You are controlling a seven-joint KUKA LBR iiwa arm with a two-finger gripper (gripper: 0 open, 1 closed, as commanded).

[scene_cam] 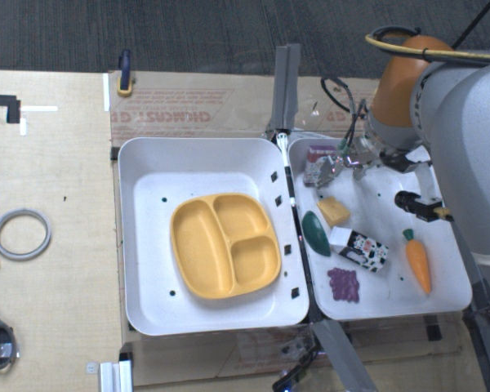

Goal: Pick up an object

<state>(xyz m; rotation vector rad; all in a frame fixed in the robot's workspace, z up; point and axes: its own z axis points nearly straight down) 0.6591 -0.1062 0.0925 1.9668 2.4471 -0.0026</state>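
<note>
The gripper point(328, 168) is down in the back left corner of the right bin point(392, 305), tight against the wall that splits the two bins. It's all shiny metal and glare there, so I honestly can't tell if it's apart or together, or if anything is in it. There's something small and pinkish point(318, 149) just behind it, maybe packaging, too blurry to call.

The loose things are all in that right bin:
- a pale yellow block point(333, 211), sponge-like, just in front of the gripper
- a smooth dark green leaf shape point(316, 233), hugging the left wall
- a boxy little cow-print carton point(361, 250), touching the leaf's tip
- a bumpy purple patch point(343, 285) near the front edge
- an orange carrot point(417, 265), tapered, green top, off to the right with open floor around it

The left bin point(147, 219) holds a glossy yellow three-compartment plate point(225, 245), rounded corners, with white floor showing all round it.
</note>
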